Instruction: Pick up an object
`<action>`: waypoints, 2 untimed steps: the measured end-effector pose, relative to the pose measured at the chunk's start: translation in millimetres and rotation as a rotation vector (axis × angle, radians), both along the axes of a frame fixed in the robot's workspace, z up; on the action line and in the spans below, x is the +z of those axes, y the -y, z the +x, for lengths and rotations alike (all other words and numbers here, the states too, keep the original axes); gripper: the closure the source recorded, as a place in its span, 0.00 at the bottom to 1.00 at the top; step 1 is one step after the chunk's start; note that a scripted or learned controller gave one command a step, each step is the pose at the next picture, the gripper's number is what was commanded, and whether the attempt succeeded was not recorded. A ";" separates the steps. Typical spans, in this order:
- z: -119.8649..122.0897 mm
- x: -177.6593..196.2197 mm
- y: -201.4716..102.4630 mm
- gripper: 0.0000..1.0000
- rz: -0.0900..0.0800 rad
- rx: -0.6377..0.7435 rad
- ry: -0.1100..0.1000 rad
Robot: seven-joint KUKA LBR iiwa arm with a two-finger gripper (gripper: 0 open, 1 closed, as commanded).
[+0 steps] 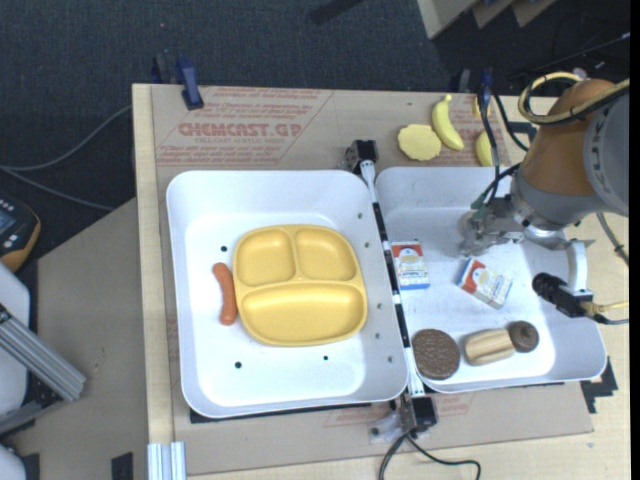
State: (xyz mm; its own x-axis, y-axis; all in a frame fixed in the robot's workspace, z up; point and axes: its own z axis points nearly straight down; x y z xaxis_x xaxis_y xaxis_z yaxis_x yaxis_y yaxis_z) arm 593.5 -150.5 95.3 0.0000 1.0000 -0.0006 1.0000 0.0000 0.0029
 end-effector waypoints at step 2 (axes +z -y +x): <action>-42.0 -11.6 5.1 0.00 0.002 -0.002 -0.009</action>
